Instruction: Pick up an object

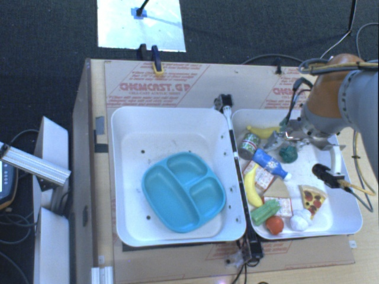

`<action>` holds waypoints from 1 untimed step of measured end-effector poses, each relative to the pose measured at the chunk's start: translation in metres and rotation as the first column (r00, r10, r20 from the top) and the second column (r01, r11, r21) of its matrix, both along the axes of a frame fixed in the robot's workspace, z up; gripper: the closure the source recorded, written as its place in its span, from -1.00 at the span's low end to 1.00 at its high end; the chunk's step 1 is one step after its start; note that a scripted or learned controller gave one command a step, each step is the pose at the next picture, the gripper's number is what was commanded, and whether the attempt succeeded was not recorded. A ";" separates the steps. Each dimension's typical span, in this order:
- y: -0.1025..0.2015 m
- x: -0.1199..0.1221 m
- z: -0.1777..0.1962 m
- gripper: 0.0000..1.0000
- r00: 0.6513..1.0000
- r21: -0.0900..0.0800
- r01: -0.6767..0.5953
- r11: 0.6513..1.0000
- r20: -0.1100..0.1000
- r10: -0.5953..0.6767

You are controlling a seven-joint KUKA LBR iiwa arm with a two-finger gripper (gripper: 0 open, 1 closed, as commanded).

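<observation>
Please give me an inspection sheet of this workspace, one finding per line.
Surface: bench bears two white bins side by side.
Job's things: right bin holds banana, blue bottle, green can, pizza slice, tomato, teal ball.
Clutter: left bin holds a blue divided plate.
Grippers: pincer low over the right bin, by the teal ball; grasp not visible.
Cables: black cables near the arm.
Surroundings: dark carpet, white sheet.

We see the worktop (177, 81) across the middle of the frame, covered by a brown sheet printed with red lettering. Two shallow white bins sit directly on it side by side: the left bin (127, 176) at centre, the right bin (349, 218) toward the right edge.
</observation>
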State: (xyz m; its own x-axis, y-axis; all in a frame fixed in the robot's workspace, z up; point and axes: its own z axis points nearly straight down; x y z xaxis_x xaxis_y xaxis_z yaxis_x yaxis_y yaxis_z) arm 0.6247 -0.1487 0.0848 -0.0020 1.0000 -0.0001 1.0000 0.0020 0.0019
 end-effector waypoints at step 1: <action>0.000 0.001 0.011 1.00 1.000 -0.001 -0.001 1.000 0.004 0.001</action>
State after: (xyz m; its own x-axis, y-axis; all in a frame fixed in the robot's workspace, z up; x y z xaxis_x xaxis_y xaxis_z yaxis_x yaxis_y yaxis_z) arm 0.6258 -0.1490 0.0961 -0.0028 1.0000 -0.0008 1.0000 0.0028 0.0055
